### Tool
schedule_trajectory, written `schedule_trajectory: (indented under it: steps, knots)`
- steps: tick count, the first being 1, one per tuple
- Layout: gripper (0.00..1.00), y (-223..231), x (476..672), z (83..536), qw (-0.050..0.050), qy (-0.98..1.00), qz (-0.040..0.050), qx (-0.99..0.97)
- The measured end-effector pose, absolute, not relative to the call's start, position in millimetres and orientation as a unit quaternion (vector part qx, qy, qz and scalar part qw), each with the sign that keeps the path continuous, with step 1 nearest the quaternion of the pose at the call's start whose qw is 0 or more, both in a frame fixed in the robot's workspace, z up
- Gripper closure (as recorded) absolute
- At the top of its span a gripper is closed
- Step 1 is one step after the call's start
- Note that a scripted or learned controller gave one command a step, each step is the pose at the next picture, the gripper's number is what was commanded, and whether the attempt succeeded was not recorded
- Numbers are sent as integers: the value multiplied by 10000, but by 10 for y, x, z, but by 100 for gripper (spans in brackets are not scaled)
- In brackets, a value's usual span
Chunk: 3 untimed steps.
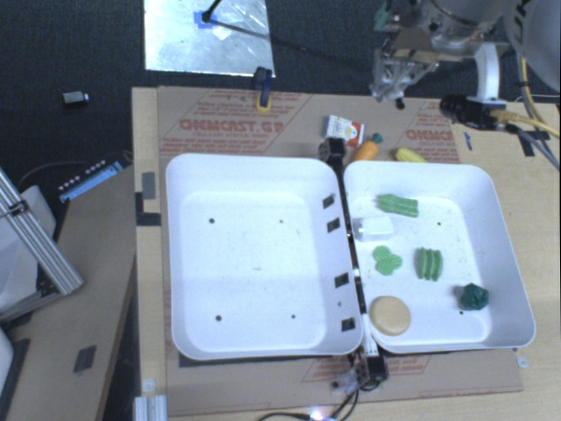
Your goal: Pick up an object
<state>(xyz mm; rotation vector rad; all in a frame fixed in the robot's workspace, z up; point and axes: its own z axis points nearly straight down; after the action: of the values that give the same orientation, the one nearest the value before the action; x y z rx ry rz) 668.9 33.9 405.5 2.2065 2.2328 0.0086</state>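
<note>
The right bin point(491, 226) holds several small things. A light green pod point(397, 205) lies near its back, and a white block point(377, 228) sits just in front of it. Further forward are a green leafy piece point(387, 260), a ribbed green piece point(428, 263), a dark green lump point(474, 297) and a tan round disc point(391, 315). My gripper point(390, 82) hangs high beyond the back edge of this bin, well clear of everything in it.
The left bin point(254, 253) lies beside the right one. Behind the bins on the cardboard lie a red and white packet point(344, 130), an orange carrot-like toy point(366, 150) and a yellow piece point(408, 156). A shiny metal sheet point(206, 24) lies at the back left.
</note>
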Motion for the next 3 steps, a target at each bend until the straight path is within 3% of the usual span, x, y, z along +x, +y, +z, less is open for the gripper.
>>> schedule_trajectory:
  steps: [1,2,3]
  knots:
    - [100,476,6316,5274,48,7099,66,7042]
    - [100,743,5703,5351,-4,7096,7,7046]
    - [100,1004,5163,5357,-2,7098,11,7044]
